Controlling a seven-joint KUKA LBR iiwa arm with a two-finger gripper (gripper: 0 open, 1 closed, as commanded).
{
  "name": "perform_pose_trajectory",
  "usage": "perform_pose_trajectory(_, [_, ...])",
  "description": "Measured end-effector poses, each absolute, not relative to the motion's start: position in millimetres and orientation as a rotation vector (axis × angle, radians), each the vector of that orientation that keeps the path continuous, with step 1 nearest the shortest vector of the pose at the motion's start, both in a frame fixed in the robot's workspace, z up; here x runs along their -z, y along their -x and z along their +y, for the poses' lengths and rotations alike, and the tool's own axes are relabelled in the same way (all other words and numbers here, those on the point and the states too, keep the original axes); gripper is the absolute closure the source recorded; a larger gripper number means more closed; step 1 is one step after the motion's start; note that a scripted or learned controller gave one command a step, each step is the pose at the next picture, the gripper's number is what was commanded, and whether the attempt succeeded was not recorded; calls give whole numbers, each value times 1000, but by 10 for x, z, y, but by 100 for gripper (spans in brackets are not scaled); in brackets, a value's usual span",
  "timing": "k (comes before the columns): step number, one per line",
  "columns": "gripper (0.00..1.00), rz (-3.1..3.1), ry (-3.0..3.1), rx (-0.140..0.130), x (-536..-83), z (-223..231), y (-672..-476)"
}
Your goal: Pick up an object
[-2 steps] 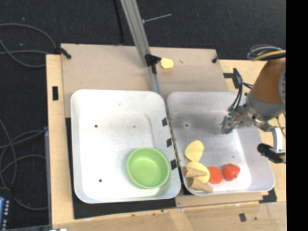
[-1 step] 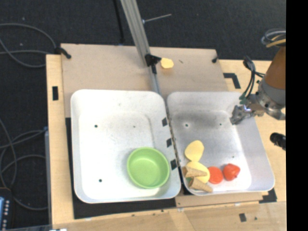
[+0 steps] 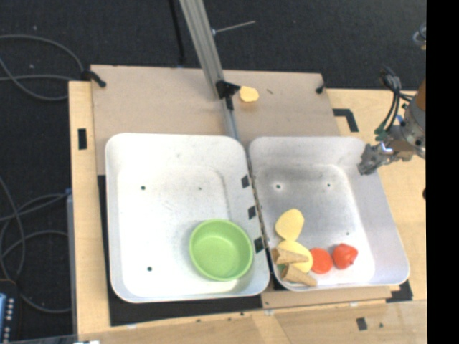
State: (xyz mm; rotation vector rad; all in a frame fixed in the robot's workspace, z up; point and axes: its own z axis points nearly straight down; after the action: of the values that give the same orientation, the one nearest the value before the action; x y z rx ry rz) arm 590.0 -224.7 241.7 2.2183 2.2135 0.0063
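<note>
The right bin (image 3: 373,213) holds a pale yellow piece (image 3: 289,223), a yellow and tan piece (image 3: 294,258) with a tan wedge below it, and two red-orange round things (image 3: 320,261) (image 3: 345,255) along its front edge. A green bowl (image 3: 221,249) sits in the front right of the left bin (image 3: 136,170). My gripper (image 3: 368,160) hangs at the right bin's far right rim, well away from the objects. Nothing shows in its grasp.
A small yellow object (image 3: 249,94) lies on the tan board behind the bins. A slanted metal rail (image 3: 204,41) runs down from the top to the gap between the bins. Cables trail on the dark floor at left.
</note>
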Motion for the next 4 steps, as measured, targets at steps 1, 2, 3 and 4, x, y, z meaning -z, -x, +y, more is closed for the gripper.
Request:
perform_pose_trajectory(1, [100, 2221, -2214, -5, -2788, -2257, -5913])
perform_pose_trajectory(2, [100, 2226, -2215, 1, -2659, -1809, -5806])
perform_pose_trajectory(3, [100, 2227, -2214, 0, -2543, -1252, -5696])
perform_pose_trajectory(4, [100, 2231, -2213, -4, -2607, -738, -5571])
